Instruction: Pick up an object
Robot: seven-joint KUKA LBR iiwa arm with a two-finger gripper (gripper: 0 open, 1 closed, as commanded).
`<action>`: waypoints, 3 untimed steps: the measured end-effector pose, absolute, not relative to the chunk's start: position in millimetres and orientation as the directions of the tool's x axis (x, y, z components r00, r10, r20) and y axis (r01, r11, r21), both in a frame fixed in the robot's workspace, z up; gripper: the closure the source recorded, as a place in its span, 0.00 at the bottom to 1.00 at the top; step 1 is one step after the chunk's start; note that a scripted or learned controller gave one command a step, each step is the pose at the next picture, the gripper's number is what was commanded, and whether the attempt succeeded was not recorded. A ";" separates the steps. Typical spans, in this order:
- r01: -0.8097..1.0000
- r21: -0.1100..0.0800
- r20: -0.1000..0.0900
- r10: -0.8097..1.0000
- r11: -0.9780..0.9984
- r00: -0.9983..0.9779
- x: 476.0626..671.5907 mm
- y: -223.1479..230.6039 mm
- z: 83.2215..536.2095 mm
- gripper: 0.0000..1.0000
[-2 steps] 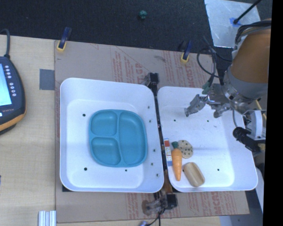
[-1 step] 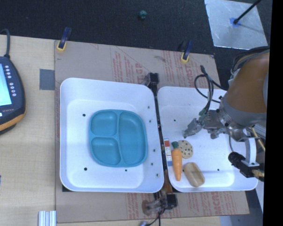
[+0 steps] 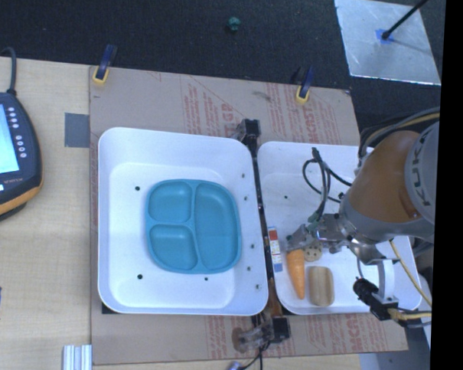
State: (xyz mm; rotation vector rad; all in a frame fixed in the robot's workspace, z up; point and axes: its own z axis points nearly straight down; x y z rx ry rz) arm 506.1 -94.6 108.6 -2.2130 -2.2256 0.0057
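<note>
The gripper sits low in the right bin, in the lower right part of the frame, just above a small round biscuit-like piece. Whether it is wide or narrow cannot be told from this angle, and nothing is visibly clamped in it. Just below and to the left lies an orange carrot, its tip pointing toward the bottom of the frame. Beside the carrot, to the right, lies a tan bread-like loaf. The arm, grey with an orange band, comes in from the right edge, with black cables looping over the bin. In the left bin, at the frame's centre, a blue divided plate lies flat. A handheld control pendant rests at the far left edge.
</note>
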 end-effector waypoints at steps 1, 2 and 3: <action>1.000 -0.002 0.000 1.000 0.003 -0.003 625.1 -103.9 91.9 0.00; 1.000 -0.001 0.001 1.000 0.004 -0.004 581.9 -37.1 192.5 0.00; 1.000 -0.004 -0.001 1.000 0.004 -0.004 521.7 -71.6 191.6 0.00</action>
